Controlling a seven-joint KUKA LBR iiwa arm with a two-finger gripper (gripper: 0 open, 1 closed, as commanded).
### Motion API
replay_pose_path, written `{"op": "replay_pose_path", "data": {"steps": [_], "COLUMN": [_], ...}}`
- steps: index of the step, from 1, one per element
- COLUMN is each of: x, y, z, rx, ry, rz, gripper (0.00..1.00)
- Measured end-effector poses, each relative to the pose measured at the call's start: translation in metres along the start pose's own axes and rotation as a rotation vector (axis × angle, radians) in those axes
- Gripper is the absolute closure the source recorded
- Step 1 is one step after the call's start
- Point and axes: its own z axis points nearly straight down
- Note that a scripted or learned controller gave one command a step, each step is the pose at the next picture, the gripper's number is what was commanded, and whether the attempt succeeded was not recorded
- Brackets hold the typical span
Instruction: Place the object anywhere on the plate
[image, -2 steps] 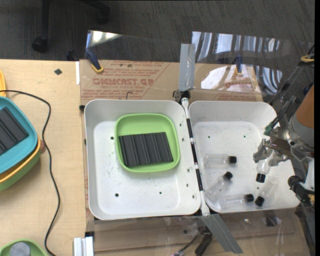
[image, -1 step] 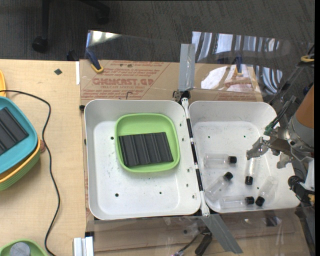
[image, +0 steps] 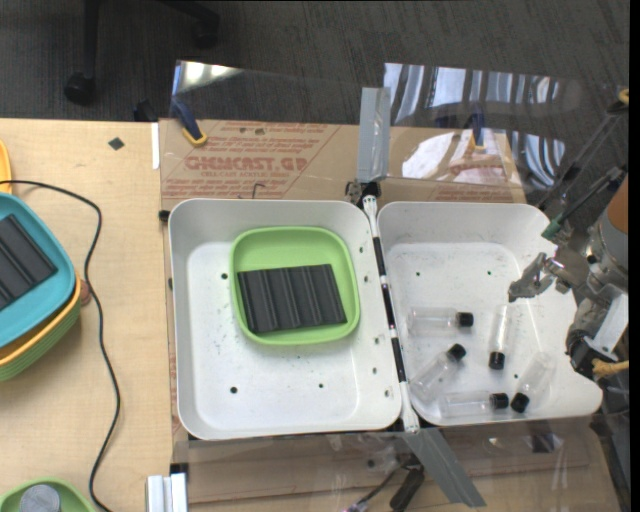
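Jaws on the gripper (image: 528, 281) are hanging empty, slightly apart, right of the green plate (image: 294, 246). You're looking at light, slippery vials (image: 440, 321); grab one mid-body.

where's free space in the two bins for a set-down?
Left white bin: bare floor along the front edge and left wall, around the square green plate; a dark ribbed mat covers most of the plate. Right white bin: back half bare; front half crowded with clear black-capped vials. The gripper sits at its right wall.
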Motion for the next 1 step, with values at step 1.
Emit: {"op": "replay_pose_path", "data": {"steps": [1], "x": [-0.0390], "y": [0.0268], "z": [-0.0896], "rx": [0.002], "ry": [-0.002], "rz": [0.342], "gripper": [0.00]}}
